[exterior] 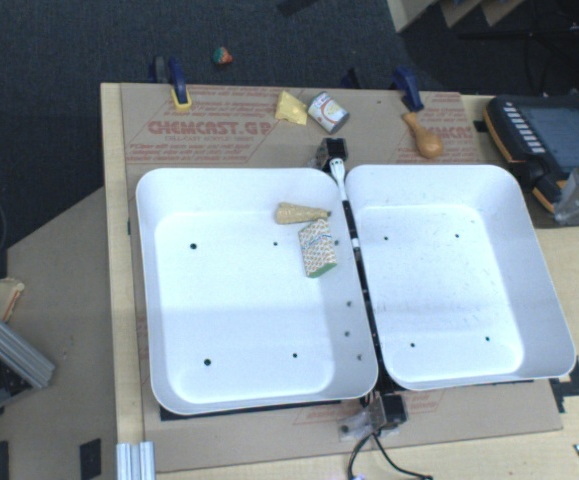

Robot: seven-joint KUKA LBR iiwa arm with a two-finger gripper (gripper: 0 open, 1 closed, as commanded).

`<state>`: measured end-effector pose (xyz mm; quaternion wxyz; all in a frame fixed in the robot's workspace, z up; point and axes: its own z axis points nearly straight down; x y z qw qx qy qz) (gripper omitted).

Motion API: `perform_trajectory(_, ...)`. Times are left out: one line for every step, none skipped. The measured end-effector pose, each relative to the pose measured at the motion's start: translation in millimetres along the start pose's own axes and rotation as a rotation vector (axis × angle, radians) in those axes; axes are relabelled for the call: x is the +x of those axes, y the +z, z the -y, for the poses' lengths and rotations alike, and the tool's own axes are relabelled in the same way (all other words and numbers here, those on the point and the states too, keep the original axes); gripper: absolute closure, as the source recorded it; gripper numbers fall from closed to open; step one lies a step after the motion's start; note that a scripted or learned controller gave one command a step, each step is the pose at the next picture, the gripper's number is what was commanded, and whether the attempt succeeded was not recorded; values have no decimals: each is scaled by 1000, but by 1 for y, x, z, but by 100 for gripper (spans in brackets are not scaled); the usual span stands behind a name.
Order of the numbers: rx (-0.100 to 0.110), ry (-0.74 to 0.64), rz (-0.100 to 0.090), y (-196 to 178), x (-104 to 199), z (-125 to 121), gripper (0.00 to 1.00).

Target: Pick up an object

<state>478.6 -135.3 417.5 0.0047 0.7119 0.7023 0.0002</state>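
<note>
White plastic bins sit side by side on a brown cardboard sheet [269,128], rims touching, likely so a program can move things from one to the other. No places can be taken off the gripper itself, so they are given from the side the arm reaches in from. Gripper state: cannot tell, open or closed. Nearest, a cable and connector [381,416] hang at the bench edge under the seam. The right bin [529,353], on the arm's side, has bare white floor with a few dark dots. The left bin [164,368], across the seam from the arm's side, holds the pickable things, both in its far corner by the seam. A patterned packet [317,246] lies flat just beside the rim. A tan cone-shaped piece [299,213] lies on its side just beyond, touching it or nearly so; cannot tell which. I'd judge the packet the likelier target, but it is close to the wall, so a finger could hit the rim. A black clip [334,154] sits at the far end of the seam, probably keeping the bins together. Farther on, out of the bins on the cardboard: a yellow piece [290,108] beside a small white box [328,112], and a tan pear-shaped object [425,140] behind the right bin. Blue clamps [179,82] pin the sheet at the far edge. A teach pendant [549,133] rests at the far corner on the arm's side. Pick not yet started, by my judgement.
</note>
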Motion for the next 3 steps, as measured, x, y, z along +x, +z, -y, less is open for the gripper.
perform_trajectory(-2, -5, 2, -51, -95, -2, 100)
perform_trajectory(23, -16, -14, 163, -26, 2, 100)
perform_trajectory(16, -19, -12, 219, 35, 2, 100)
